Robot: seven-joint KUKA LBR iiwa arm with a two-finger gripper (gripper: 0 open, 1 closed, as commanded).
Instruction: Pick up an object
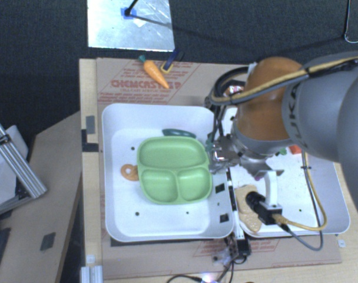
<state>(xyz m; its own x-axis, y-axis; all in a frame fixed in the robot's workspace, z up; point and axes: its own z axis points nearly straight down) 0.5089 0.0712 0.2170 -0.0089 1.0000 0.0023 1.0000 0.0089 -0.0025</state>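
Observation:
A green three-compartment plate (173,170) lies in the middle of the left bin (117,217). A small orange ring (129,172) sits just left of it, and a dark green item (179,132) pokes out behind its far edge. In the right bin (326,211), a tan flat piece (245,212) lies at the near left corner. Small orange (294,149) and green (281,152) bits show beside the arm. My gripper (218,153) hangs under the orange wrist band (267,108), over the divide between the bins, close to the plate's right edge. The wrist hides what is under it.
A toy carrot (155,73) and a blue-yellow item (169,62) lie on the cardboard behind the bins. A shiny sheet (129,16) lies farther back. The arm's cable (305,226) loops over the right bin, and a metal frame (14,164) stands at far left.

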